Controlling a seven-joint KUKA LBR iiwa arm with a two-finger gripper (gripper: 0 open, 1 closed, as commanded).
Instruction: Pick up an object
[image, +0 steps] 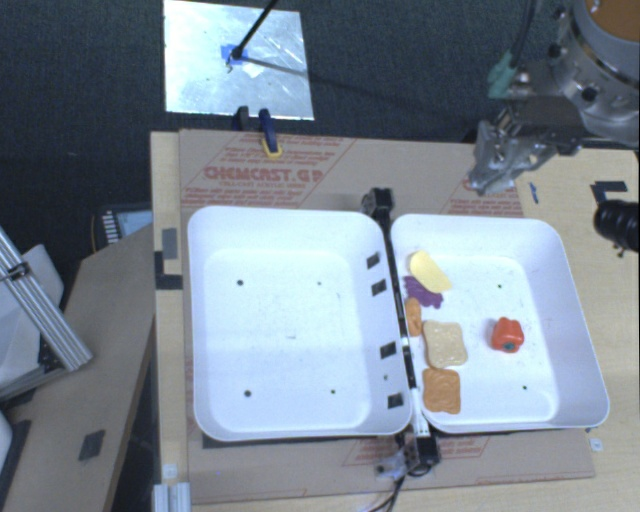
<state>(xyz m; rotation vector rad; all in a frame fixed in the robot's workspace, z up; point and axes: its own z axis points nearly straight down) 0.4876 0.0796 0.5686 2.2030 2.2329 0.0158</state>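
The right bin (560, 300) holds several small toy foods. A yellow piece (429, 270) lies near its left wall, with a purple piece (424, 293) just below it. An orange strip (413, 316) rests against the divider. Beside it are a tan cracker (445, 343) and an orange-brown cracker (441, 390). A red pepper (507, 334) sits alone in the middle. My gripper (492, 175) hangs above the bench behind the right bin's back rim, well above and away from every piece. Nothing shows between its fingers.
The left bin (220, 330) stands next to the right one, joined by a black clip strip (385, 300). A shiny metal sheet (238, 58) lies at the back left. An aluminium rail (40, 310) leans at the left edge.
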